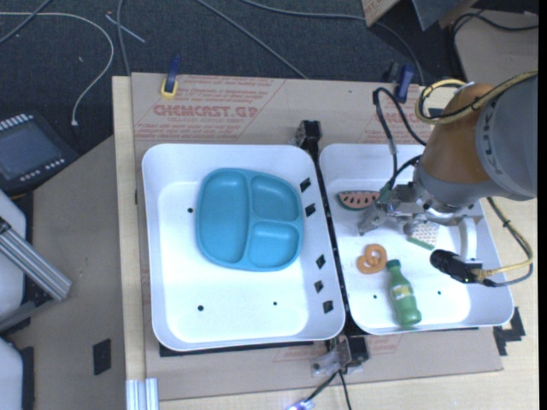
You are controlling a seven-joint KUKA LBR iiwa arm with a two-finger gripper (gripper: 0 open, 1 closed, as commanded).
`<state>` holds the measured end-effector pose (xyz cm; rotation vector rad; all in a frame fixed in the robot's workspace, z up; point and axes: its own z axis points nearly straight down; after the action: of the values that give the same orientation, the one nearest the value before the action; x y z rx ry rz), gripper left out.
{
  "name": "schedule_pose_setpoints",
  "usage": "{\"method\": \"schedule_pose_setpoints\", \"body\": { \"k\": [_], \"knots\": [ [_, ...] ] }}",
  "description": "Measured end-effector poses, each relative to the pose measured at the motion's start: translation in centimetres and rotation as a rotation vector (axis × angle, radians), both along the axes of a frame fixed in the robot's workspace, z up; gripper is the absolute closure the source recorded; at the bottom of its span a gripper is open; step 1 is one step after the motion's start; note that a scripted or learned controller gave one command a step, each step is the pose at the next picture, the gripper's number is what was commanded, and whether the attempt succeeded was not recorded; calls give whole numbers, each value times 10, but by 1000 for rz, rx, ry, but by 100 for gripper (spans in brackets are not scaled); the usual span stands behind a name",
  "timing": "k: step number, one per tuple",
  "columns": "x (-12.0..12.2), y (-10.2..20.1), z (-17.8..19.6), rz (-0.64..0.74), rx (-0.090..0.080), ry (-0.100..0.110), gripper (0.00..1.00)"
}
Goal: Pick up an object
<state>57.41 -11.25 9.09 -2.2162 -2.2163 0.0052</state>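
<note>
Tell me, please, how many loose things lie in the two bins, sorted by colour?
Blue: 1, the plate
Green: 1, the bottle
Orange: 1, the ring
Red: 1, the melon slice
Total: 4; the arm hides part of the right bin.

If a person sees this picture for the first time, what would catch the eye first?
Probably the blue divided plate, lying alone in the left bin. Next, the grey and orange arm, reaching from the right over the right bin. Below it lie a green bottle, a small orange ring and a watermelon slice.
</note>
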Motion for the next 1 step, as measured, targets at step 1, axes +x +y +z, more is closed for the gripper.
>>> {"method": "schedule_pose_setpoints", "body": {
  "k": [1],
  "knots": [
    [0,0,-6,-1,-1,-3,0]
  ]
}}
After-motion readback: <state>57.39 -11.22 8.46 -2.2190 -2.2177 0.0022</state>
